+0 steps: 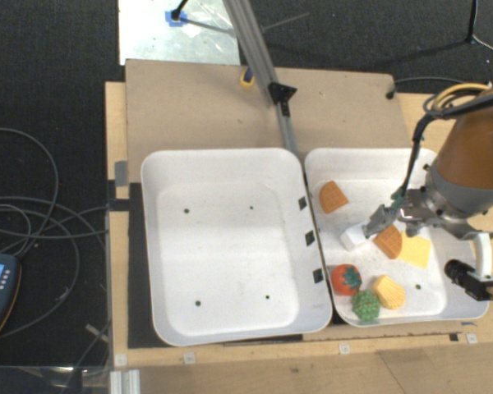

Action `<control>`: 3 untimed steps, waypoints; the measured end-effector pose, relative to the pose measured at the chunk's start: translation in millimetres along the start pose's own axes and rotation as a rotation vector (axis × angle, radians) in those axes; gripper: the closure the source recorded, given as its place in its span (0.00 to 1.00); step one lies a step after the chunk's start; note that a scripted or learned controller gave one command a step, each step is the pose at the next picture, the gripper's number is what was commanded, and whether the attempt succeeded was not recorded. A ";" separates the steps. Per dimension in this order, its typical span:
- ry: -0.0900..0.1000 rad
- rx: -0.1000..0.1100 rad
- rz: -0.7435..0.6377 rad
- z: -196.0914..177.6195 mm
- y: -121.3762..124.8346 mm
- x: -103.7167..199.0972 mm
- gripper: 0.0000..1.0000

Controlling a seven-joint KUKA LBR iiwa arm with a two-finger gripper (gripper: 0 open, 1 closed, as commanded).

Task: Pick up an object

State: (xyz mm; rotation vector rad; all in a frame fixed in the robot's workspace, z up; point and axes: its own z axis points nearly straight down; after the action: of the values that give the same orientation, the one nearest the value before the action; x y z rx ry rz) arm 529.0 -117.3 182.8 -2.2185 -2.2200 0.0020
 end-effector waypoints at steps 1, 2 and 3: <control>0.001 0.001 0.000 46.3 -3.1 8.5 0.00; -0.002 -0.007 0.000 33.0 -1.4 7.2 1.00; -0.003 -0.009 -0.004 -10.4 3.2 6.8 1.00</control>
State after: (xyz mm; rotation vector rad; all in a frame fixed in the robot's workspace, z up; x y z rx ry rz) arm 532.2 -110.5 193.2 -2.2198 -2.2303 -0.0054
